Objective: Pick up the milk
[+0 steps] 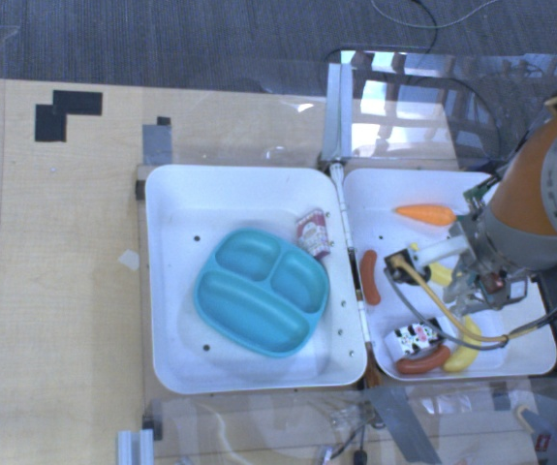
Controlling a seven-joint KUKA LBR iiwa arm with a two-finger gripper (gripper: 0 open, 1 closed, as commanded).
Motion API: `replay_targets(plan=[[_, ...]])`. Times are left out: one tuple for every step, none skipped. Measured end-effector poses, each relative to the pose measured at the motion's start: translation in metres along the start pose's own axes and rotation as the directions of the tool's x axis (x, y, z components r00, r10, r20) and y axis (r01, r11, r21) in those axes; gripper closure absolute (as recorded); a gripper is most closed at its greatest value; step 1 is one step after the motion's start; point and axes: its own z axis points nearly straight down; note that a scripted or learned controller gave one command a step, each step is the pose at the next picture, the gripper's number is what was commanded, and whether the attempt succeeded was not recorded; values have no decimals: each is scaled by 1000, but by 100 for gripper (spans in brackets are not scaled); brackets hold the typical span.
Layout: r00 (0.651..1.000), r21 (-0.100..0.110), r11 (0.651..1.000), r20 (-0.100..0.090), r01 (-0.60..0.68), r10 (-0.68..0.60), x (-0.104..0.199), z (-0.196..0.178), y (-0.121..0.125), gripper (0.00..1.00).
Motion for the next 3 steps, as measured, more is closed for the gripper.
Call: replay_targets(plan=[[992,-2,993,-5,122,-122,-3,-76,21,100],[1000,-3,1000,-10,0,0,6,-229,-25,100],[1000,-1,1000,-4,-1,1,11,-142,-47,100]])
